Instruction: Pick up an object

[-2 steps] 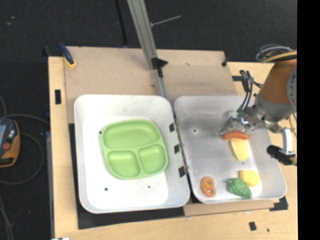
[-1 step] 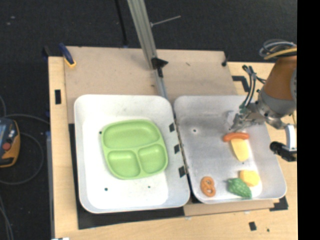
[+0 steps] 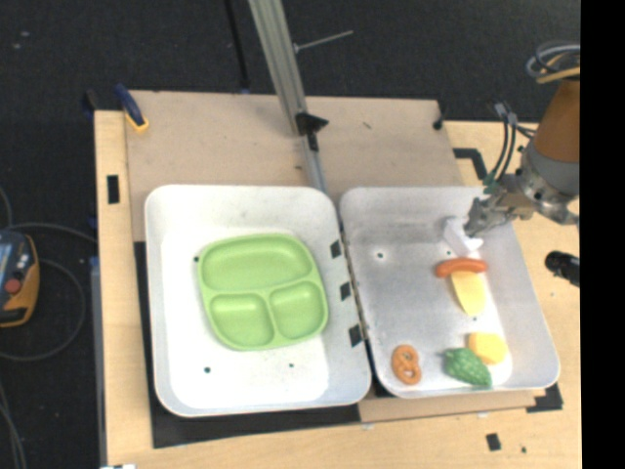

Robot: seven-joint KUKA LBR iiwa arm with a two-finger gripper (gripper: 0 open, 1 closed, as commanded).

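Robotics lab: bench (image 3: 244, 135) with 2 bins (image 3: 166, 213), aluminium rail (image 3: 278, 47).

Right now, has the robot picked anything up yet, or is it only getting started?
Nothing looks picked up yet. The end effector hangs low over the right bin, near its back right corner, close above the orange and yellow toy. The pretzel, green toy and yellow block lie in that bin; the green tray sits in the left one. Grasping and lifting remain.

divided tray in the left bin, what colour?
Light green; the divided tray shows plainly in the camera view.
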